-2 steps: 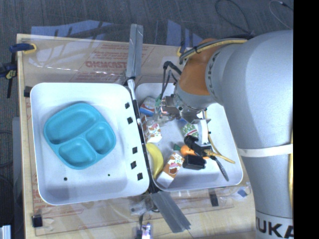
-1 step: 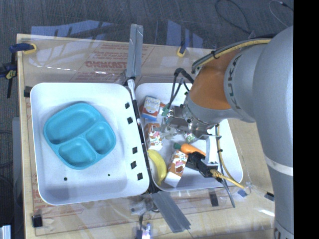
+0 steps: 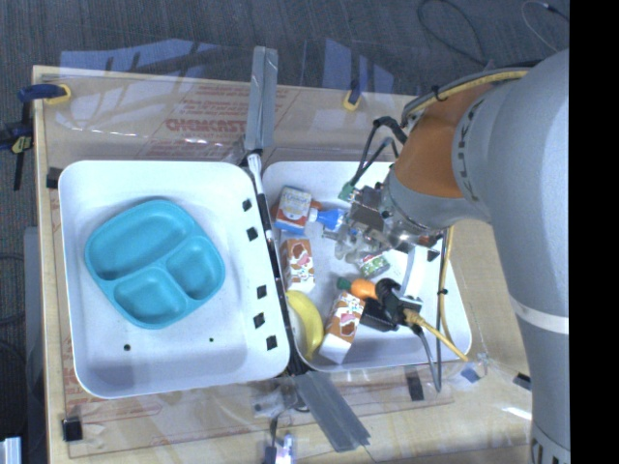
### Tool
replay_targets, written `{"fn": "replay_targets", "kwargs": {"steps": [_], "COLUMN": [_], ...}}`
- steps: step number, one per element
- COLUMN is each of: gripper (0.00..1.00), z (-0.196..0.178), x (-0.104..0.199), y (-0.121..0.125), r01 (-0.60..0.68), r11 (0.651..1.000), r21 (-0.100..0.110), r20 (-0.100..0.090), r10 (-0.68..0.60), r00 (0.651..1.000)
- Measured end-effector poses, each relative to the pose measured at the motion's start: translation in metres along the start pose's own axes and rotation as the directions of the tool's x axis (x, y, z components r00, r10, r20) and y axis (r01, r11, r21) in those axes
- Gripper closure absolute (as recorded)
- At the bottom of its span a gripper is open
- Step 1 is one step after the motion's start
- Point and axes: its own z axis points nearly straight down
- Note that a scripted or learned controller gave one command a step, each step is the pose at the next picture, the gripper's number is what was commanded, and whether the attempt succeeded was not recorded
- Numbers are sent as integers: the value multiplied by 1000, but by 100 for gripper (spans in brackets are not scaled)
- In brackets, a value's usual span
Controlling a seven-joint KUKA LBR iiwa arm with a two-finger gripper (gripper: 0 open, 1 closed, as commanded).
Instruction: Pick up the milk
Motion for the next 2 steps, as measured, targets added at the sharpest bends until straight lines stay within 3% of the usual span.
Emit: {"fn": "replay_targets", "kwargs": {"steps": [1, 2], "gripper": [0, 0], "z": [0, 83], "x": [0, 1], "y": [0, -45], "r01": [0, 125], "r11": [1000, 992], "r21": [0, -26], "r20": [0, -1], "r10": [0, -125], "r00": [1000, 992]}}
